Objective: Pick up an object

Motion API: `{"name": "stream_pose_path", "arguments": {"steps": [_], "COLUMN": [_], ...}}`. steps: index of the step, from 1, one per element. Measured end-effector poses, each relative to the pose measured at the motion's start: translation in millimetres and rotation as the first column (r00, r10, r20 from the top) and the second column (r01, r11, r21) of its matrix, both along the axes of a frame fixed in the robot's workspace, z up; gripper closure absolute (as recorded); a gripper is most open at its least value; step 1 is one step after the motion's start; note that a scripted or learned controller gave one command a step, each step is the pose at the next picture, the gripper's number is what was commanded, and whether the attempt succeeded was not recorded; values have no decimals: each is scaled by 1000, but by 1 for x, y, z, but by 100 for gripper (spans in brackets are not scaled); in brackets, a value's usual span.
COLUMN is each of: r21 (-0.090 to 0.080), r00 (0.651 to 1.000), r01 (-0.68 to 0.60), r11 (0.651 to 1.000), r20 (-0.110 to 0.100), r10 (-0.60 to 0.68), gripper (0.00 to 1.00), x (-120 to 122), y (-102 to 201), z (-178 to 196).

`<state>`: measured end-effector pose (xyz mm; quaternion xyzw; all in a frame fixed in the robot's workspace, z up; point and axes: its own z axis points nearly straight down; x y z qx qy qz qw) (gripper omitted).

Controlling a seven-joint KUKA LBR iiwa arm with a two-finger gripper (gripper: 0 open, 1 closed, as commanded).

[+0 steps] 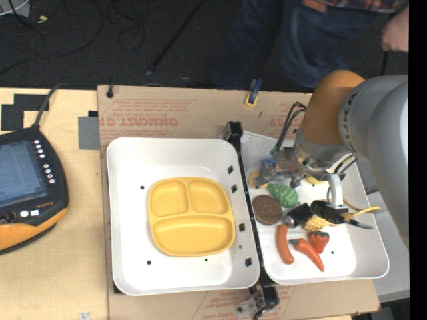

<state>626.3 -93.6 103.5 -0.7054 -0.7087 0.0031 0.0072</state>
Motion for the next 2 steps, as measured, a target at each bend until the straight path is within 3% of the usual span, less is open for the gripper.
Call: {"name": "stream_pose_path", "arguments": {"steps": [1, 2], "r21": [-4, -4], "r00": [1000, 1000], "r01": [6, 14], "r11": [1000, 1000], "r20": [6, 10], "r10": [-6, -13], "gripper": [0, 100], "x": [-54, -52], "y": [6, 4], "z": [-18, -6]}}
